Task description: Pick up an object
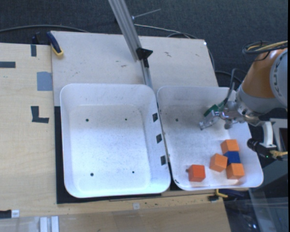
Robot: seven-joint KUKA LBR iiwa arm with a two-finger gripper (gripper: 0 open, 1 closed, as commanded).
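Orange blocks [218, 162] crowd right bin [183, 100] near corner; end effector [215, 118] above bare floor, grip state unclear.

a single fixed camera is looking down at a slant on the bench [111, 64], far enough off to be taking in both white bins. the left bin [67, 129] is lying near the frame's centre, the right bin [183, 105] is sitting just beside it, and the arm [263, 81] is reaching in past the right bin's far edge.
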